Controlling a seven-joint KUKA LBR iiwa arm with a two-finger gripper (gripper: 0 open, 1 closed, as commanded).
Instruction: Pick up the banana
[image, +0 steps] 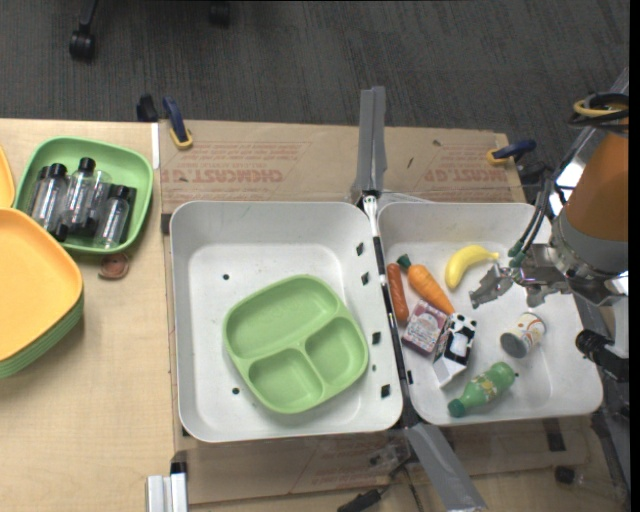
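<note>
The yellow banana (467, 265) lies in the back part of the right bin (560, 400), curved, with one end pointing right. My gripper (492, 284) hangs just right of the banana and slightly nearer the front, close to its right end. It is open, with nothing between its fingers. The arm's orange band (605, 190) is at the right edge.
Left of the banana lie an orange carrot (430, 288) and a red sausage-like piece (397, 292). A pink packet (425, 330), a black-and-white item (460, 338), a small can (522, 335) and a green bottle (482, 390) lie nearer the front. The left bin (200, 300) holds a green divided plate (295, 345).
</note>
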